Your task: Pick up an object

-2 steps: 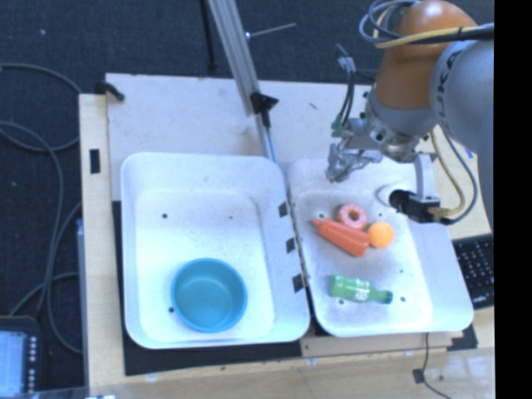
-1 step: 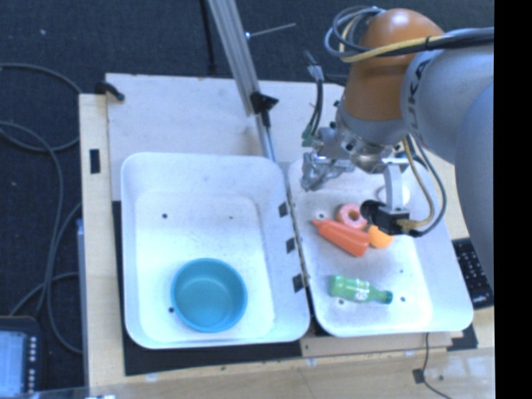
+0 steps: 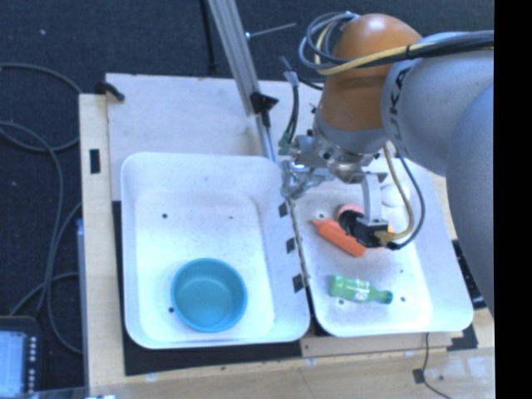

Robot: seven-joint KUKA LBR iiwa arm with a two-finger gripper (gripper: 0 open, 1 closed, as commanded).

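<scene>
Where the two white bins meet along their inner rims, the tool (image 3: pixel 295 181) sits at the far end of that seam, over the right bin's (image 3: pixel 420 310) upper-left corner and just beside the left bin's (image 3: pixel 133 223) wall. Whether it is apart or together cannot be told from this angle, and nothing can be seen clamped in it.

The left bin has the most open room. Its blue bowl (image 3: pixel 209 294) stands upright toward the near edge, apart from every wall, with bare white floor across the whole far half.

The right bin is tighter. An orange carrot-shaped piece (image 3: pixel 337 237) lies slantwise near its middle, close below the wrist. A green bottle (image 3: pixel 357 290) lies on its side nearer the front rim, well apart from the tool and separate from the orange piece. Bare floor remains along that bin's right and front edges.

The grey arm (image 3: pixel 440 98) comes in from the right, high over the right bin's far side, and turns downward at the orange band (image 3: pixel 366 56). A slanted metal rail (image 3: pixel 233 32) crosses the desk (image 3: pixel 166 110) behind the bins and ends near the tool.
</scene>
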